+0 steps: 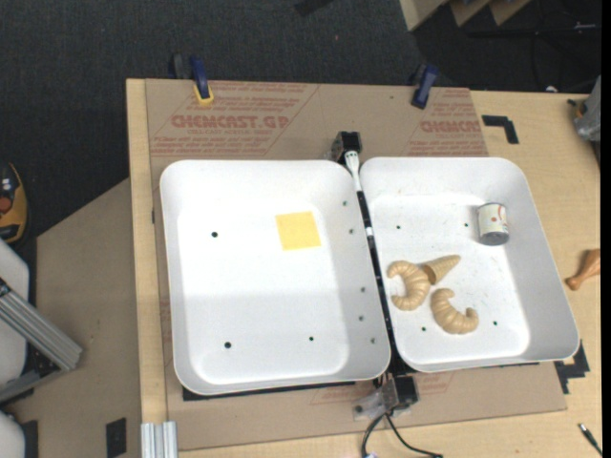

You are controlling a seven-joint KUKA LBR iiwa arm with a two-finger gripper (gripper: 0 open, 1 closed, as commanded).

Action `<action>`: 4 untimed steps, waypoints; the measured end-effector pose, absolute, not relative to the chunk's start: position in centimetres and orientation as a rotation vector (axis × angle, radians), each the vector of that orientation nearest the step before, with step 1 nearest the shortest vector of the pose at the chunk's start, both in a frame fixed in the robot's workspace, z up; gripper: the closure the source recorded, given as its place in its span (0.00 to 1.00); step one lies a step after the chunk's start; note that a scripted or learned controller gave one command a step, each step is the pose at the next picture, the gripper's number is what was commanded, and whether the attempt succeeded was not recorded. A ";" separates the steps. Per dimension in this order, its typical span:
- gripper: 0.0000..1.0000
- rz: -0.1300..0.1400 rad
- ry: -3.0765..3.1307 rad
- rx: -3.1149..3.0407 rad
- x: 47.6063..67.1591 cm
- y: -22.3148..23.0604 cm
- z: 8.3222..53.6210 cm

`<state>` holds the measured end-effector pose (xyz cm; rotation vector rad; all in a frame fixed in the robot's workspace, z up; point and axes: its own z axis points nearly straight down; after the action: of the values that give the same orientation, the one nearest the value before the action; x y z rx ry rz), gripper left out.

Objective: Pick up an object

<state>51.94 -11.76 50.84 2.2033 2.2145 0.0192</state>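
A flat yellow square (297,230) lies alone in the left bin (181,284), above its middle. The right bin (535,284) holds a small white can with a red label (493,223) on its side near the far right. Below it, a tan croissant (409,284) lies toward the bin's left wall, with a tan cone (443,267) touching its upper right. A second croissant (454,314) sits just below and to the right of the first.
Both bins rest on a brown board (315,117) held by two blue clamps (200,78) (424,85) at the far edge. A small tan piece (582,275) pokes in at the right edge, beside the right bin. Cables (387,404) sit at the front between the bins.
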 end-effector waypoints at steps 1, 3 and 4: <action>1.00 -0.012 2.237 2.223 54.4 -6.3 34.9; 1.00 -0.011 2.233 2.223 54.8 -0.1 39.6; 1.00 -0.010 2.232 2.222 54.0 4.4 30.0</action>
<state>53.96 4.37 29.96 2.2217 2.2318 -0.0101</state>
